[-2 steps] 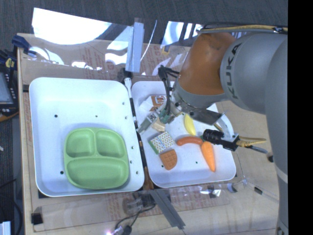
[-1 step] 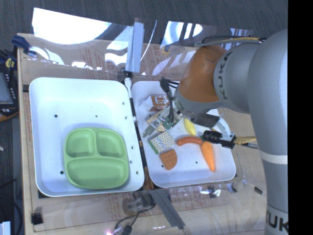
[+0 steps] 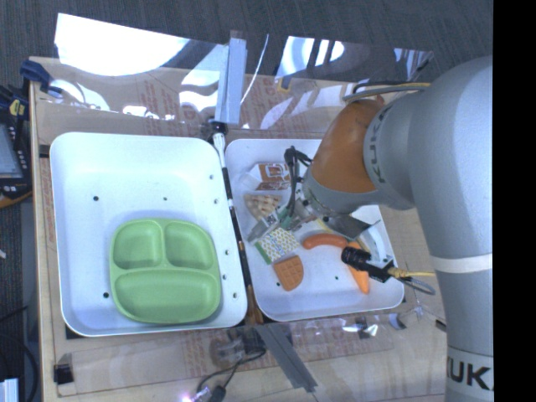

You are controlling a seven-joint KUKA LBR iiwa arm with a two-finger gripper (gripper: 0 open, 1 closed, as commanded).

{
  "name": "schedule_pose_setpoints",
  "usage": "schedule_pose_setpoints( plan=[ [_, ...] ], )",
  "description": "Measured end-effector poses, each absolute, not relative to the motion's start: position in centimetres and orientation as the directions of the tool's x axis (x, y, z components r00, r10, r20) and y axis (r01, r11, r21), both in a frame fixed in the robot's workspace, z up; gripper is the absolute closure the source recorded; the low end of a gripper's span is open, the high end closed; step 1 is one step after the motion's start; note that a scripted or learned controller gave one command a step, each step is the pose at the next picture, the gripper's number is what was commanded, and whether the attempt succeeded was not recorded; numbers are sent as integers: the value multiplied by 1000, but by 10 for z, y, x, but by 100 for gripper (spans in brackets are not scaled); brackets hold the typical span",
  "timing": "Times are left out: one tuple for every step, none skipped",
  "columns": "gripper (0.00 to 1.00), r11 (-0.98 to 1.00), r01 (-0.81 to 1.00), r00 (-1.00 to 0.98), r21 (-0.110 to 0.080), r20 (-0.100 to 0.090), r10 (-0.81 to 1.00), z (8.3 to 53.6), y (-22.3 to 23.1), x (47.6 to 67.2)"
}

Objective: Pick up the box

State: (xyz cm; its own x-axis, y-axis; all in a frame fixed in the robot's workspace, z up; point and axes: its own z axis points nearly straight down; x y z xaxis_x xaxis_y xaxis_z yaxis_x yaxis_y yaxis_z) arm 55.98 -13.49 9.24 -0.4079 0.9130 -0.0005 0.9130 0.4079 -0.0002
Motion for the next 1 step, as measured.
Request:
schedule_pose_setpoints(
  plan=[
    [100, 413, 911, -413, -1, 1, 911, 102, -134, 560]
  ],
)
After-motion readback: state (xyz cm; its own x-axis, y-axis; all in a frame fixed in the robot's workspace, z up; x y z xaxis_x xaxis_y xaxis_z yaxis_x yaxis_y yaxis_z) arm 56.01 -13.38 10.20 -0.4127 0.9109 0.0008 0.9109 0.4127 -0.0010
